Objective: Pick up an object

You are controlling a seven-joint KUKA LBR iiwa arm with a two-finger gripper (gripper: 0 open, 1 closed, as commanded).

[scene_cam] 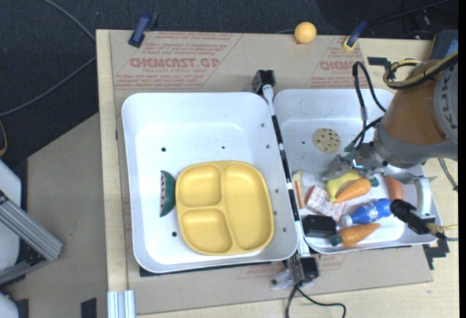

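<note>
Right bin, used as landmark. Toys piled in its near half: upper carrot over a yellow piece, blue bottle just below, second carrot at the near wall, black item at the near-left corner. Gripper sits touching the pile's far edge, beside the upper carrot; whether it grips anything cannot be told. Likely light, hard, slick plastic. The carrot tapers, so hold best taken across its thick middle. The yellow divided plate lies in the left bin.
</note>
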